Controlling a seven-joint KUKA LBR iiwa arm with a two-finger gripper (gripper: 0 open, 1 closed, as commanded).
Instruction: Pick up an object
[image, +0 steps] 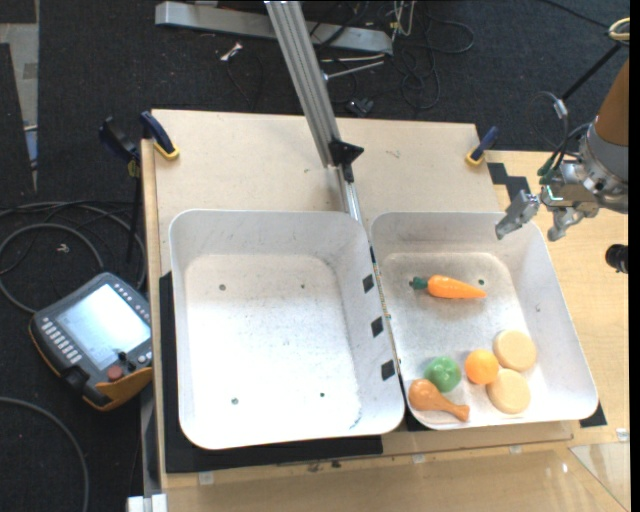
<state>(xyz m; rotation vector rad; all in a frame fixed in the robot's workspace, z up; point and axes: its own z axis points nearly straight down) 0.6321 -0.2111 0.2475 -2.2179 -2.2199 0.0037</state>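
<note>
The right bin (545, 285) holds an orange carrot (452, 288) near its middle. At its front lie a green round toy (442, 374), an orange ball (481, 367), two pale round pieces (515, 350) (509, 391) and a tan drumstick-shaped piece (436, 399). My gripper (536, 220) hangs over the bin's far right corner, above and to the right of the carrot. Its two fingers are spread apart with nothing between them.
The left bin (190, 300) stands beside the right one. A slanted metal pole (315, 95) rises from behind the bins' shared edge. Yellow clamps (165, 148) (478, 152) mark the board's far corners. A teach pendant (92, 340) lies on the floor at left.
</note>
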